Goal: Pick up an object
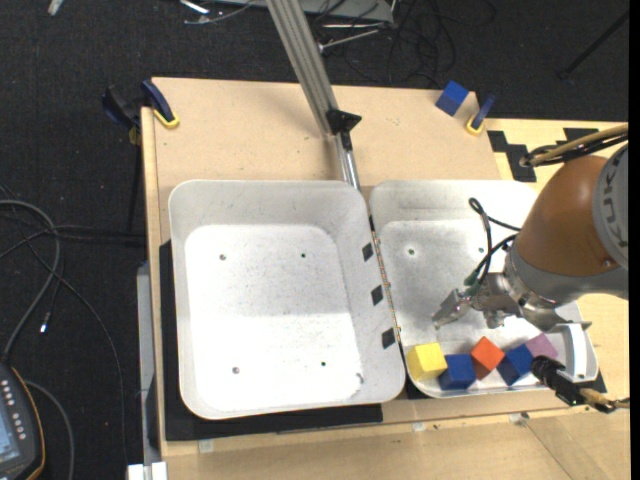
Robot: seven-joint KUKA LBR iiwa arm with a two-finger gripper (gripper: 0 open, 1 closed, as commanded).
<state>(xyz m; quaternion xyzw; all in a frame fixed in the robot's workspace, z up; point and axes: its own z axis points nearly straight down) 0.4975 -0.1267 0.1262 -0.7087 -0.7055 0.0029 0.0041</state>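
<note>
Gripper (452, 310) hung low inside the right bin (425, 213), its fingers pointing toward the bin's middle; whether they stood apart or together could not be told, and nothing showed between them. Just below it, along the bin's near wall, five blocks lay in a loose row: a yellow block (428, 358), a blue block (458, 371), an orange block (488, 354), a second blue block (516, 363) and a purple block (543, 346). None of them touched the gripper. To the left sat the left bin (190, 298). On the bench (250, 138) behind the bins rested another blue cube (453, 96).
</note>
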